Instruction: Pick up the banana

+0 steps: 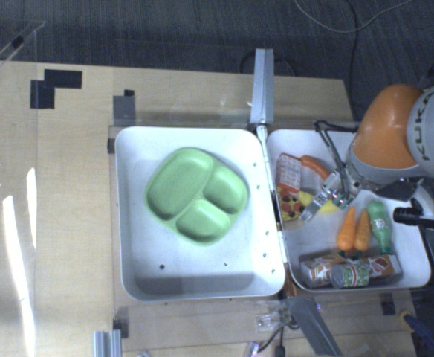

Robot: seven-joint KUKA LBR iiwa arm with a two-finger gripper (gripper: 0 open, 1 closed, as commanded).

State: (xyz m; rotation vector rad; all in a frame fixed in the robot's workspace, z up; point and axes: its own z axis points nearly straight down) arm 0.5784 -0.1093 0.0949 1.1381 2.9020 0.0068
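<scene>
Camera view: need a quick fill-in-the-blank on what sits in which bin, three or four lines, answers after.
1. The green divided plate lies in the ____ bin in the camera view.
2. The two carrots lie in the ____ bin in the camera view.
3. The plate has ____ compartments.
4. The claw is over the ____ bin.

Missing words: left; right; three; right
</scene>
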